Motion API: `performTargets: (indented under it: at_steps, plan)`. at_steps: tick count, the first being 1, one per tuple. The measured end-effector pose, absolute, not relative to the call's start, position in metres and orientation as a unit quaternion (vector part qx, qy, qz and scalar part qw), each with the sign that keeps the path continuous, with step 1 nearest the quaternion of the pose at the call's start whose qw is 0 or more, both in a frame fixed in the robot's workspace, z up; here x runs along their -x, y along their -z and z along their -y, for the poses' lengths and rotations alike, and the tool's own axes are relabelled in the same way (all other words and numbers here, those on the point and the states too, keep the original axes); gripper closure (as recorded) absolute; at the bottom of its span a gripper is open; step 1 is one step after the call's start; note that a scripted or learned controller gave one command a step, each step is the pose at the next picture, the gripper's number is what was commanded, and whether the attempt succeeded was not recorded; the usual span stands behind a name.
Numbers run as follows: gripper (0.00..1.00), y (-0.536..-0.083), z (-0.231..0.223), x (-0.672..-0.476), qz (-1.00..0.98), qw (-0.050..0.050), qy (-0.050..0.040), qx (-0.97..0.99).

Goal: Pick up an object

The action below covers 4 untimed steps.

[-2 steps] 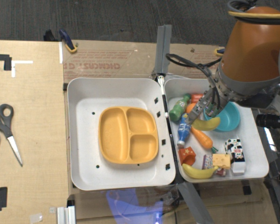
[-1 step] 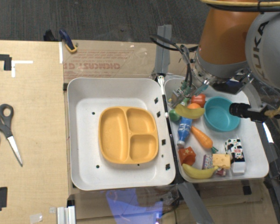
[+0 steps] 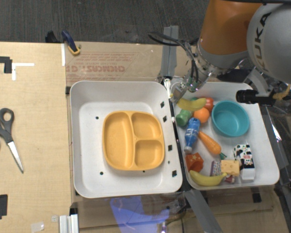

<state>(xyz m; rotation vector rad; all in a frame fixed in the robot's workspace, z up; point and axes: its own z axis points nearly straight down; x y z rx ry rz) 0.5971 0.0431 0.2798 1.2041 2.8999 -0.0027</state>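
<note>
The right bin point(image 3: 266, 144) holds several toy foods: a yellow-green banana point(image 3: 191, 103), a red tomato point(image 3: 209, 102), an orange point(image 3: 201, 114), a green piece point(image 3: 183, 117), a blue bottle point(image 3: 191, 134), a carrot point(image 3: 209, 142), a teal bowl point(image 3: 230, 119), a red piece point(image 3: 194, 162), a yellow banana point(image 3: 207, 179), a cheese block point(image 3: 229, 167) and a cow-patterned carton point(image 3: 243, 154). My gripper point(image 3: 190, 84) hangs over that bin's far left corner, just above the yellow-green banana. Nothing is visibly held in it.
The left bin point(image 3: 82, 130) carries a yellow divided plate point(image 3: 134, 140). Scissors point(image 3: 7, 135) lie on the wooden board at the far left. A blue clamp point(image 3: 70, 42) sits behind the cardboard sheet point(image 3: 111, 64). The arm's bulk point(image 3: 242, 28) covers the right bin's far side.
</note>
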Motion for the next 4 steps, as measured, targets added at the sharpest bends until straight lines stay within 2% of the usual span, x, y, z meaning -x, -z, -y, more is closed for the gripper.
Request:
performTargets:
  at_steps: [1,2,3,4]
  plan:
    - [1.0,-0.211,-0.042,-0.55,-0.924,-0.001,0.001,-0.381]
    - [1.0,-0.273,0.005,-0.608,-0.947,0.002,0.0004,-0.321]
    - [1.0,-0.278,-0.032,-0.625,-0.937,0.001,0.0002,-0.349]
    - [1.0,-0.252,-0.059,-0.586,-0.943,0.0,0.0007,-0.332]
